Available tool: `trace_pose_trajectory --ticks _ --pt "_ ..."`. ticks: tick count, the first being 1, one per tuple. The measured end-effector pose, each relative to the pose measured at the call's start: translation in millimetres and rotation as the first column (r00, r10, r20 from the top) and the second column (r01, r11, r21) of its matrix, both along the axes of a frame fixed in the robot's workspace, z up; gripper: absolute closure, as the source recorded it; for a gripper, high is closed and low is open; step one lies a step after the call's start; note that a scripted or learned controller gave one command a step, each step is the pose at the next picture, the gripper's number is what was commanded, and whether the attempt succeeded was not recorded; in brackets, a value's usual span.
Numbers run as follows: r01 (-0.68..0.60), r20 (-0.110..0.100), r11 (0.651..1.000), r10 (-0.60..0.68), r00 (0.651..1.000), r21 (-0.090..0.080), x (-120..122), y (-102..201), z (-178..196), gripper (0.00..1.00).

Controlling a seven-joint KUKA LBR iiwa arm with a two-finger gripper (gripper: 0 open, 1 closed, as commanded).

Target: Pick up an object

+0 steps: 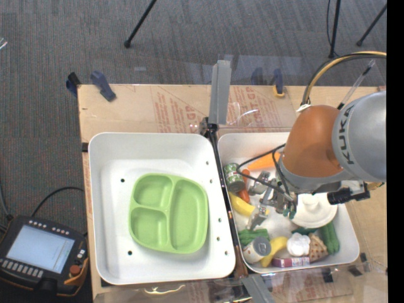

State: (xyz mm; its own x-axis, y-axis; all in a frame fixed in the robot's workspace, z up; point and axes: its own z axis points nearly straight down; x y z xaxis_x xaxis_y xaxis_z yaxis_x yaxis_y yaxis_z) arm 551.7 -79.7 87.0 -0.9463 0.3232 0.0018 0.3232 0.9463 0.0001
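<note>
My gripper hangs low over the middle of the right bin, below the orange wrist band. It sits just above a yellow banana-shaped toy and a green leafy toy. Nothing can be seen held in it. Close by in the same bin lie a green can, an orange piece, a white dish, a green cucumber, a yellow toy, a white cup and a toast slice.
The left bin holds a light green divided plate. A grey post stands behind the wall shared by the bins. A teach pendant lies on the floor at the lower left.
</note>
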Motion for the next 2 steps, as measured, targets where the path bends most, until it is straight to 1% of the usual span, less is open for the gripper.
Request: trace_pose_trajectory --ticks 1,2 --pt "0.099 0.003 0.995 -0.099 0.995 0.000 50.4 -24.7 0.5 0.00" --pt "0.212 0.003 0.977 -0.212 0.977 0.000 70.3 -4.9 0.9 0.00"
